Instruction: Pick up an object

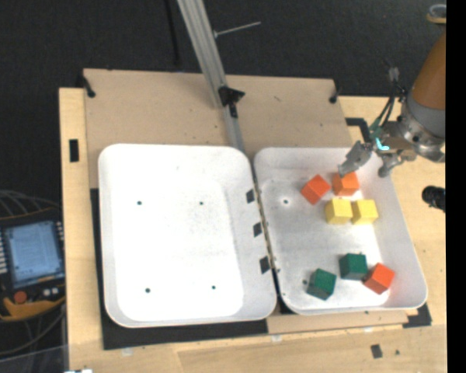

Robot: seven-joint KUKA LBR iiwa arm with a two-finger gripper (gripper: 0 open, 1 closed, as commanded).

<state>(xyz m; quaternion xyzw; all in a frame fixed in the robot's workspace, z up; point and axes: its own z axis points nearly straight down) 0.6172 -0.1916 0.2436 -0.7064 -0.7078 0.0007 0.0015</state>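
Several small cubes lie in the right bin [295, 231]. Two orange cubes [316, 188] [346, 183] sit near its far side, with two yellow cubes [339, 210] [364, 210] touching just in front of them. Toward the near edge are two green cubes [353, 266] [321, 283] and an orange-red cube [380, 277]. My gripper [367, 167] hangs over the bin's far right corner, just right of the second orange cube. Its fingers [356, 158] are spread open and hold nothing.
The left bin [179, 231] lies beside the right one, joined by dark clips along the shared edge. A slanted metal rail [206, 45] rises behind the bins. A handheld control pad [27, 255] sits off the bench at the left.
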